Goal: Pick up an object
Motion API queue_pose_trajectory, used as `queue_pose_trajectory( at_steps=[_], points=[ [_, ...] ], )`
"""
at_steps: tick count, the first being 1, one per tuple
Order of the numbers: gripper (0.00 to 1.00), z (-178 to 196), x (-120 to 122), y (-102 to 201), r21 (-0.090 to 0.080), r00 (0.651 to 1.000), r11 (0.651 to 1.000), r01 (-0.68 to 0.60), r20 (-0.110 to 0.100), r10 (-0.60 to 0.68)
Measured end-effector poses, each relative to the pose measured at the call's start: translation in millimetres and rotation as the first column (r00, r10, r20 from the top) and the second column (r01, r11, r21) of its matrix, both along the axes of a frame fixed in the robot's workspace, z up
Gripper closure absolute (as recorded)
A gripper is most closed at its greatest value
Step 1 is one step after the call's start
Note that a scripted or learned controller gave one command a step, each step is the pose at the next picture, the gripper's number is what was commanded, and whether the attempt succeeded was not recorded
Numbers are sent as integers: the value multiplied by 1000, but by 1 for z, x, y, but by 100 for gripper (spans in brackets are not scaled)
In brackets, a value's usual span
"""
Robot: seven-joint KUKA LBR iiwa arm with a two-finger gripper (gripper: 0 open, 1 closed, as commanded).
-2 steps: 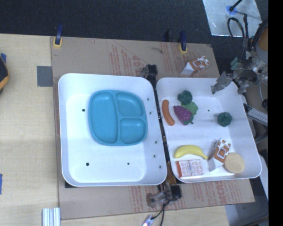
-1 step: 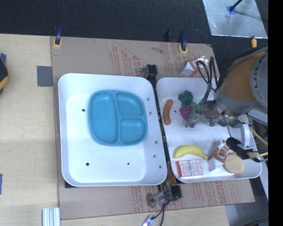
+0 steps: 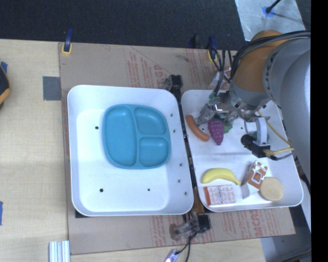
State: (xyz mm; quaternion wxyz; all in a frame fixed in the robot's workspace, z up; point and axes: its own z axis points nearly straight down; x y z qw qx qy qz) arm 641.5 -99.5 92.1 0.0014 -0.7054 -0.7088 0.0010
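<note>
Over the right bin [image 3: 295, 201], end effector [image 3: 221, 113] hovers by purple grapes [image 3: 216, 131].

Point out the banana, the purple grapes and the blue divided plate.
banana [image 3: 220, 175], camera view, middle of its yellow curve.
purple grapes [image 3: 216, 131], camera view, centre of the bunch.
blue divided plate [image 3: 118, 135], camera view, floor of its large left compartment.

The grey arm [image 3: 287, 75] (orange band above the wrist) reaches in from the right, bent downward.
</note>
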Motion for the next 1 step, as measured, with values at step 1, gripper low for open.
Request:
queue_pose_trajectory(
  at_steps=[1],
  points=[
    [0,0,15,-12,0,1000,1000,1,3,-1]
  ],
)
